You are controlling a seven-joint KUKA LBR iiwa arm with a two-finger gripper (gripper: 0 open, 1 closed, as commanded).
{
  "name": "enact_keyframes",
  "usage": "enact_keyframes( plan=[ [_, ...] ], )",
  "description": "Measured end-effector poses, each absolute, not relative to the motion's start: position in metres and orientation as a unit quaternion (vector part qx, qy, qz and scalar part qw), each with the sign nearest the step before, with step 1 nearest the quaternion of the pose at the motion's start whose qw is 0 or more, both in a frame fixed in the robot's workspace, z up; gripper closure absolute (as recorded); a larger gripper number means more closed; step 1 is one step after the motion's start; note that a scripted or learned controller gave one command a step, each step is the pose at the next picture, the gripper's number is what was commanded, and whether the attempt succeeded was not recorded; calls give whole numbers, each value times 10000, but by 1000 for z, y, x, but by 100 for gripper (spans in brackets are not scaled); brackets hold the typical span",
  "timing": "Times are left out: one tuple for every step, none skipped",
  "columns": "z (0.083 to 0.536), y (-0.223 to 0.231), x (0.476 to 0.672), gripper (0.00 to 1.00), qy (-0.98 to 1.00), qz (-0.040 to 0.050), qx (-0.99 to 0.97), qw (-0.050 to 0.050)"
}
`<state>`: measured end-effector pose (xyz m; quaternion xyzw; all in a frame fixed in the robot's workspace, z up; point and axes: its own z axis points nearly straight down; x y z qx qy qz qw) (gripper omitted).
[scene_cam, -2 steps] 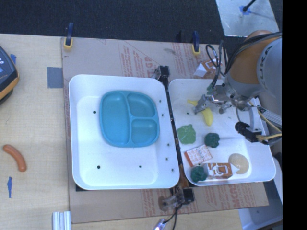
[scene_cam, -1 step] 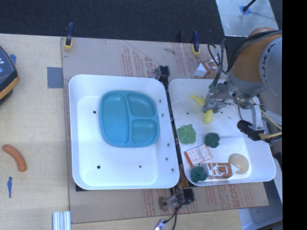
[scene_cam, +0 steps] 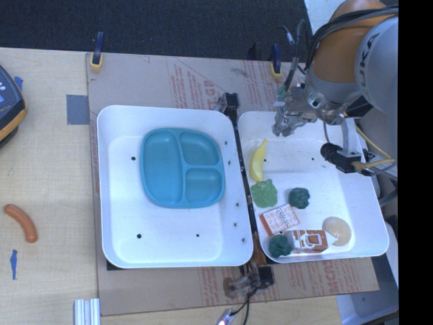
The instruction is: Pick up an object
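Pale wooden bench (scene_cam: 47,175) fills my view, with a sheet of brown cardboard (scene_cam: 169,80) laid over its middle and two shallow white bins side by side on that.

From where I sit, the things I could pick lie in the right bin (scene_cam: 362,202). A yellow banana (scene_cam: 258,161) lies along the bin's nine o'clock edge, upright in the view. Just below it, touching or nearly so, sits a light green lumpy toy (scene_cam: 264,193). A smaller dark green lump (scene_cam: 299,197) lies a little toward three o'clock from that one. Toward six o'clock I see a small red and white packet (scene_cam: 279,219), a dark green piece (scene_cam: 280,246), a brown and white carton (scene_cam: 310,240) on its side, and a round pale disc (scene_cam: 337,230) at the five o'clock corner.

My gripper (scene_cam: 289,124) hangs over the bin's eleven o'clock corner, near the banana's top end but apart from it. I see nothing between its fingers; how far they stand open I cannot tell.

The grey and orange arm (scene_cam: 352,39) comes in from two o'clock.

The left bin (scene_cam: 115,202) holds a blue divided plate (scene_cam: 183,168) toward its twelve o'clock side.

Out on the bare bench at nine o'clock lies a toy sausage (scene_cam: 21,222).
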<state>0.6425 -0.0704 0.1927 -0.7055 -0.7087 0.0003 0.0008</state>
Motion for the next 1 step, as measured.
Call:
enact_keyframes(
  plan=[
    [192, -71, 642, 0, -7085, 8, -7057, 12]
  ],
)
